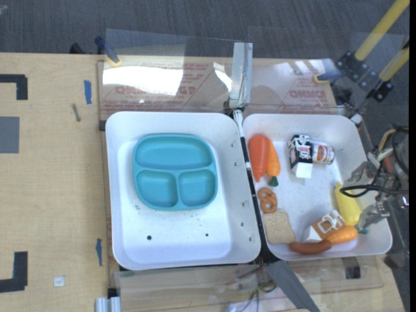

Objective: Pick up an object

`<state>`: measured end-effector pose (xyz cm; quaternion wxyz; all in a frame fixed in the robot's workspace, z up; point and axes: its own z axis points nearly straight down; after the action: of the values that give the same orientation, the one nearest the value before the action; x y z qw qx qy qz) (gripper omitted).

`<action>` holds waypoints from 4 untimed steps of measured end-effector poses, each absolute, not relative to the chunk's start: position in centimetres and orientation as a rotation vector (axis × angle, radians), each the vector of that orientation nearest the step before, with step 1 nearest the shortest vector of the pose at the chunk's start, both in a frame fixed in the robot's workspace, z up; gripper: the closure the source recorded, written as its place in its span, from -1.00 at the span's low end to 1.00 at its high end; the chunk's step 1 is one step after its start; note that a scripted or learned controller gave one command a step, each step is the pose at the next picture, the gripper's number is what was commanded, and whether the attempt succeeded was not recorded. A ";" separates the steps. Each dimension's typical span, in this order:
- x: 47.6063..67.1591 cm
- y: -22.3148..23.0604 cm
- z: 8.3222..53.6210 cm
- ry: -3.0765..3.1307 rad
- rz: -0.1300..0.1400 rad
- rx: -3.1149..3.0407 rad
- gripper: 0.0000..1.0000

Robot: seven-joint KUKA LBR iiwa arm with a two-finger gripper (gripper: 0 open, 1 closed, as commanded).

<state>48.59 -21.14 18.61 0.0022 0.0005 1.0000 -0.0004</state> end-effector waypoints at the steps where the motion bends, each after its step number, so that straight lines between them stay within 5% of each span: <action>1: 51.1 -13.5 12.1 3.123 -0.003 -0.183 -1.00; 2: 59.9 -9.9 8.9 3.122 0.000 -0.137 -1.00; 3: 53.3 -12.2 8.9 3.127 -0.001 0.134 -1.00; 4: 58.7 -11.7 9.0 3.090 0.000 0.523 -1.00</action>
<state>58.72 -11.68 9.00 0.0038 0.1670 0.9860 0.0000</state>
